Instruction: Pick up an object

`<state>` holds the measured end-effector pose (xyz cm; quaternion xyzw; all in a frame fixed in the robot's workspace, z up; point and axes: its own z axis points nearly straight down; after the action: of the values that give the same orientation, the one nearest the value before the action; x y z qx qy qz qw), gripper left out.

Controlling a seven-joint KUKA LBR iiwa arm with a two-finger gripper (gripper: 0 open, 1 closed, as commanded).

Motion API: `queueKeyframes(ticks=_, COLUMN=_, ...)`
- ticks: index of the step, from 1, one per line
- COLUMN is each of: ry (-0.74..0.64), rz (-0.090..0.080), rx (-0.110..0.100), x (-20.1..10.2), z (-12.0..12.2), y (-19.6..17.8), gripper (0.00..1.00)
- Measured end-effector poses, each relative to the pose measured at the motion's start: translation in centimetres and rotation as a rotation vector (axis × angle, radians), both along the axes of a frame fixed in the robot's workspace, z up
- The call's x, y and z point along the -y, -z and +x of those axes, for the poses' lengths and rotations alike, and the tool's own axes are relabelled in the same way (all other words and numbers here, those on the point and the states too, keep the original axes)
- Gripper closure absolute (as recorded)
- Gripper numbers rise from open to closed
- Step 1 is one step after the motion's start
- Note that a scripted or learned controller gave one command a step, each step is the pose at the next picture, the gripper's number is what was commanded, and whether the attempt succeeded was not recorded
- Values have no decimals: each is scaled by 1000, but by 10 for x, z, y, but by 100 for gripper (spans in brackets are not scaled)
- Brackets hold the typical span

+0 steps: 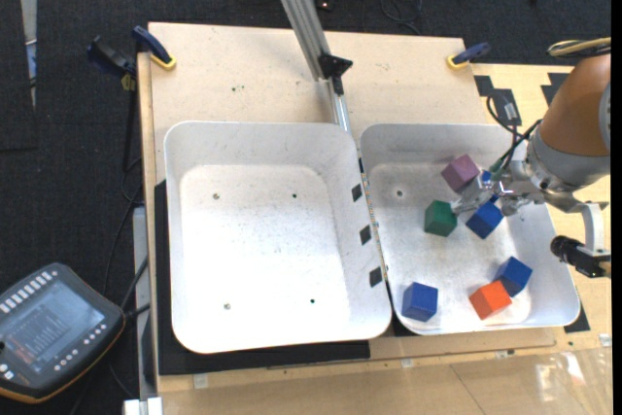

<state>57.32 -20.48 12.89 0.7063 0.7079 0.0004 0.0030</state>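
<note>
The right bin (389,160) holds several small cubes. My gripper (484,201) reaches in from the right and hangs low over the middle of this bin. A blue cube (484,223) lies directly under its tip, touching or nearly touching it. To the left of that sits a green cube (440,218), and a purple cube (460,173) is just behind the gripper. Near the front wall lie another blue cube (420,300), an orange cube (490,298) and a third blue cube (515,274).
The left bin (194,151) stands beside the right one on the bench. A metal pole (296,0) slants up from between the bins at the back. A pendant (44,330) lies at the lower left, off the bench.
</note>
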Motion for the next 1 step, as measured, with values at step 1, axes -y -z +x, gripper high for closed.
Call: queueKeyframes(ticks=1, ry=2, rz=-1, rx=4, x=1, z=1, y=12, gripper=0)
